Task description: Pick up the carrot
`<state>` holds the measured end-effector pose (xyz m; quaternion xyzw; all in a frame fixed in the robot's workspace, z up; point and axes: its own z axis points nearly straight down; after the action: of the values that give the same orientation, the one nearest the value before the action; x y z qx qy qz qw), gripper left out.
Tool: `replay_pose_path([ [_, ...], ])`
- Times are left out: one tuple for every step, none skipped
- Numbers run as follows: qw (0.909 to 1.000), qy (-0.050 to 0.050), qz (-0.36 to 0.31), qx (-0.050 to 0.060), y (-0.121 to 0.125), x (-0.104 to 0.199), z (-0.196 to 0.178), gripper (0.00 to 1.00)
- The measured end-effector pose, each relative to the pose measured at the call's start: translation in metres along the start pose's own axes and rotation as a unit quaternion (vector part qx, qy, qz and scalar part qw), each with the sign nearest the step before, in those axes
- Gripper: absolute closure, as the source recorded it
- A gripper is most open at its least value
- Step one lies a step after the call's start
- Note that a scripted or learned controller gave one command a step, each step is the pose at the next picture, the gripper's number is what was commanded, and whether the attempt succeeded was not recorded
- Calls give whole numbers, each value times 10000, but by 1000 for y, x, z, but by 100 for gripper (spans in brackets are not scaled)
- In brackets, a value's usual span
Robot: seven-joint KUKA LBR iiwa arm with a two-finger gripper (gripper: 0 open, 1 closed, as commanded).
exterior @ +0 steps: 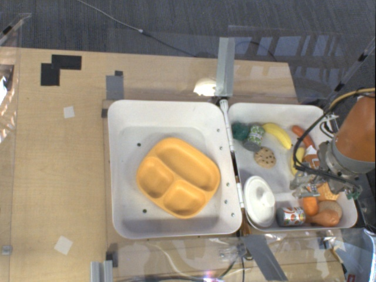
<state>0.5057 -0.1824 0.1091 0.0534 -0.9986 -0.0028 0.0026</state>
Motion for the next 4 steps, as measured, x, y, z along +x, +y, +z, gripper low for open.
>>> replay_pose_path([
  [10000,-59,6,34,-3,-3,-6,0],
  [9973,-142,-720,77,20,5,18,0],
  [9971,-153,-740,83,20,3,6,100],
  [9969,-228,-748,102,21,-2,3,0],
])
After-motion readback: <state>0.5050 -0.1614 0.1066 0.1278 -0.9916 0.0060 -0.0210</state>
